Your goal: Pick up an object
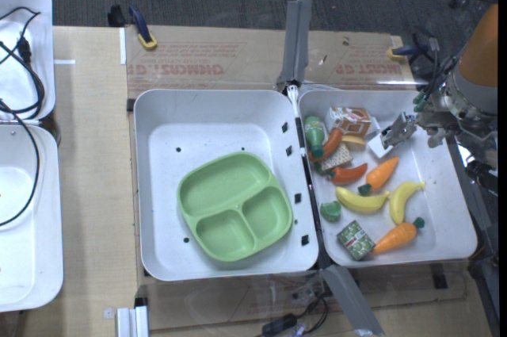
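We see the claw [398, 129] hanging over the upper part of the right shallow white plastic bin [455, 193], and we cannot tell how it is set or whether it grips anything. Just below it lies an orange plastic carrot [382, 173]; further below are two yellow toy bananas [361, 201] [402, 199] and another orange carrot [396, 236]. To its left sits a small printed food packet [351, 121]. Well left, in the other white bin [150, 169], rests a pale green divided plastic plate [234, 206].

Glossy plastic toy bananas [362, 201], matt green plastic tray [234, 205], smooth white bins [150, 169].
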{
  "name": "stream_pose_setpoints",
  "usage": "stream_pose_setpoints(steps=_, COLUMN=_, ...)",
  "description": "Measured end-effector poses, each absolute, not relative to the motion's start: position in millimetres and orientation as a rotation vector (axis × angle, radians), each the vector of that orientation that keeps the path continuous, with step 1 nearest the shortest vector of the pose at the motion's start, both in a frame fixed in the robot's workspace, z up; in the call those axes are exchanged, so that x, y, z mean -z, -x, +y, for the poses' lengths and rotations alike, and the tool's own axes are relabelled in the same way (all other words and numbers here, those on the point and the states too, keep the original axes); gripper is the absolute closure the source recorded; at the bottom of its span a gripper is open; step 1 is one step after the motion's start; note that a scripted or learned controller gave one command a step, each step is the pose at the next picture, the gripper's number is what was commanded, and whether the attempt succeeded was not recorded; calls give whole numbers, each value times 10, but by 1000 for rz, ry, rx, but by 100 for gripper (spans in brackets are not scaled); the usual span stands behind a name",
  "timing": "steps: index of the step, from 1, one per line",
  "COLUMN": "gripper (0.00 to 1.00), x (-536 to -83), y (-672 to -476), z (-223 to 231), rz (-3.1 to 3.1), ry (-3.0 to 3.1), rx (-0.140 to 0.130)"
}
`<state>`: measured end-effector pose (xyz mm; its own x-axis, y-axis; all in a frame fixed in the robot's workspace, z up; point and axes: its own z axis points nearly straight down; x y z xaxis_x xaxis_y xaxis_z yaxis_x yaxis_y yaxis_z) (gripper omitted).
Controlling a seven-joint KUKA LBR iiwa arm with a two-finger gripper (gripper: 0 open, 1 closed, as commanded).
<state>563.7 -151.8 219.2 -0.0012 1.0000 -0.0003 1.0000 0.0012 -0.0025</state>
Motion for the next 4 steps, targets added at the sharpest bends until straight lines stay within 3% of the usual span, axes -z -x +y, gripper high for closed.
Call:
stream_pose_setpoints(steps=1, gripper=0, x=-909, y=-5358, z=-1608, rz=-2230, ry=2210, rx=-2)
stream_pose_setpoints(steps=2, gripper=100, x=-994, y=-5355, z=-1614, rz=-2224, ry=2214, rx=-3)
stream_pose_setpoints(steps=3, gripper=100, x=-910, y=-5758, z=-1658, rz=-2047, ry=2382, rx=-4)
stream_pose_setpoints(steps=4, gripper=100, x=-2113, y=-5709, z=-1138, rz=-2010, ry=2415, rx=-3)
